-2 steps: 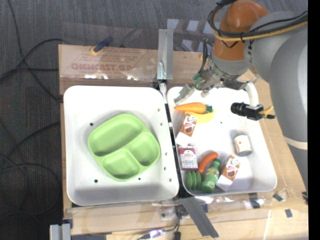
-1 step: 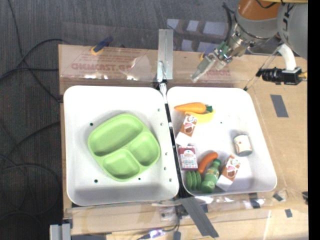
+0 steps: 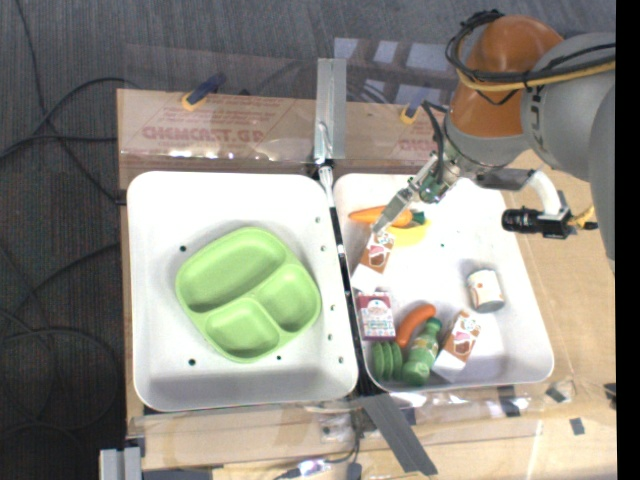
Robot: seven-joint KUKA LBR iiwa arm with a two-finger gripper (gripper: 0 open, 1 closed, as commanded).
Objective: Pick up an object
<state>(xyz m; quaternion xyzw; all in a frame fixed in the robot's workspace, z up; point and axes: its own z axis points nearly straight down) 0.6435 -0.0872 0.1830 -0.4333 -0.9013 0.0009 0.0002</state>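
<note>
My gripper (image 3: 380,228) reaches down and left into the right bin (image 3: 520,268), near its back left corner. It is shut on the top of a small red and white carton (image 3: 377,256), which hangs upright just below the fingertips. Behind the gripper lie an orange carrot (image 3: 363,213) and a yellow piece (image 3: 412,220), partly covered by the fingers (image 3: 400,206).
The right bin also holds a white can (image 3: 485,288), a flat red carton (image 3: 375,316), an orange sausage-like piece (image 3: 416,320), a green bottle (image 3: 424,350), dark green pieces (image 3: 388,361) and another carton (image 3: 462,336). A green divided plate (image 3: 250,293) sits in the left bin (image 3: 160,368).
</note>
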